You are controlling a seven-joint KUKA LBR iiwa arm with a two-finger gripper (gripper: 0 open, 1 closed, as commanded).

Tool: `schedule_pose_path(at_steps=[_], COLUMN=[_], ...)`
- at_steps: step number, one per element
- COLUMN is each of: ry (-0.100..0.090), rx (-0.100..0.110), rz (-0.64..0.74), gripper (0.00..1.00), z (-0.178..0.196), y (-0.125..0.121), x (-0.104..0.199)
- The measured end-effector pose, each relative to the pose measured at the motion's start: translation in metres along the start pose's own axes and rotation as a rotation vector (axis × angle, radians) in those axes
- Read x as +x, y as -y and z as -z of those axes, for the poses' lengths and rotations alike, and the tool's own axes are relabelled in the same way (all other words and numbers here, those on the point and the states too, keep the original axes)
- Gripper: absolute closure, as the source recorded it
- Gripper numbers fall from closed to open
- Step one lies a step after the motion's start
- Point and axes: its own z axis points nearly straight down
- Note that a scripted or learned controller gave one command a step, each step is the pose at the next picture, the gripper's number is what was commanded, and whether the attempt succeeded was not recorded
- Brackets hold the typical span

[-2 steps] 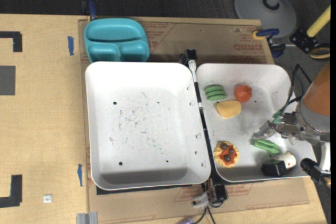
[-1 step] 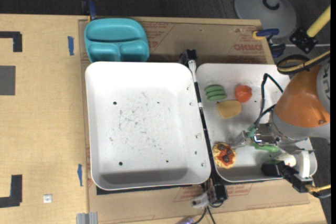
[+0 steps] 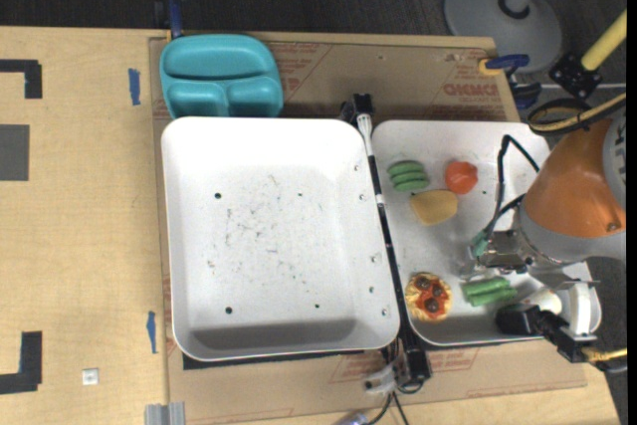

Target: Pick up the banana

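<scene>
Pale yellow banana point(image 3: 435, 206), apparently, in right bin point(image 3: 438, 139), beside tomato point(image 3: 460, 176). Well left and far of gripper point(image 3: 494, 260), untouched. Gripper low over green vegetable point(image 3: 487, 292); grip state impossible to tell.

A teal plastic divided tray point(image 3: 220, 75), two white shallow bins point(image 3: 269, 234), a ridged green toy point(image 3: 407, 176), a red-orange round tomato point(image 3: 460, 176).

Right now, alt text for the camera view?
A grey and orange arm reaches into the right white bin, above small toy foods: green item, red tomato, yellowish piece, pizza slice. A teal tray sits behind the left bin.
</scene>
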Motion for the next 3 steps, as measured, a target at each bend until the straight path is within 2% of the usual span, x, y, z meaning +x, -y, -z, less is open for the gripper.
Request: schedule_pose_path(at_steps=[1, 2, 3], ry=[0.000, 0.000, -0.001], rx=[0.006, 0.006, -0.002], rz=[-0.327, -0.328, -0.037], gripper=[1.00, 0.00, 0.00], z=[0.005, 0.005, -0.009], y=[-0.003, -0.003, -0.001], x=[0.027, 0.026, 0.023])
